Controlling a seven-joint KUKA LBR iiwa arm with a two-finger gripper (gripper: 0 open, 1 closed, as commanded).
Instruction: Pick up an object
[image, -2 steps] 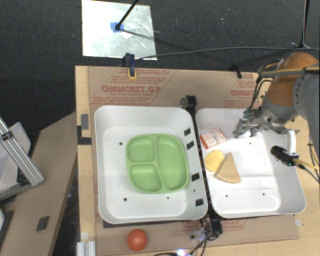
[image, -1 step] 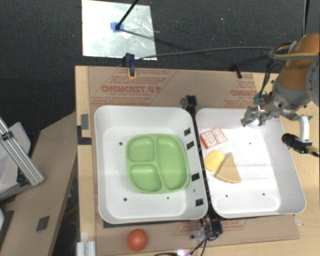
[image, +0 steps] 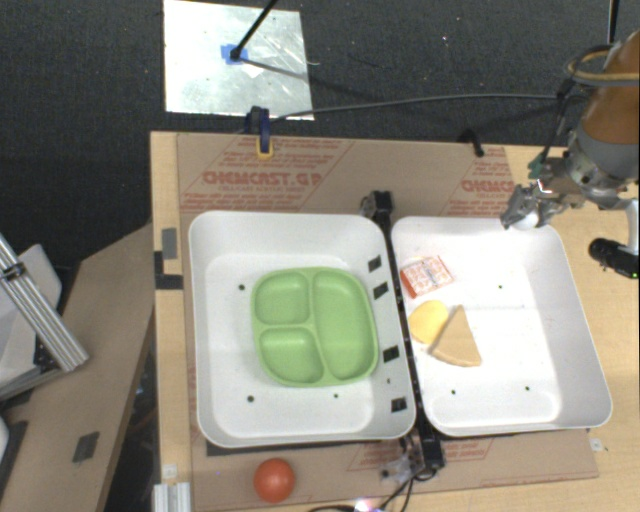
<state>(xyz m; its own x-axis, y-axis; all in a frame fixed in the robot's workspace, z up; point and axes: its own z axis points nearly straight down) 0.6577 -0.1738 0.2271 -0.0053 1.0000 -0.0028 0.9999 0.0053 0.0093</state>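
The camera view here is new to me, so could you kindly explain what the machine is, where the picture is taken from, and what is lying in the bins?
This is one picture from a fixed camera above a bench, looking down at a slant. The machine is a robot arm, grey with an orange band, reaching in from the right. At its tip is a claw, hovering over the far corner of the right bin; nothing shows between its tips. Its job is to pick up an object.

Two shallow white bins sit side by side. The left bin holds a green divided plate. The right bin holds a small red-and-white packet, a yellow round piece and a tan wedge touching it. An orange-red ball lies outside, in front of the left bin.
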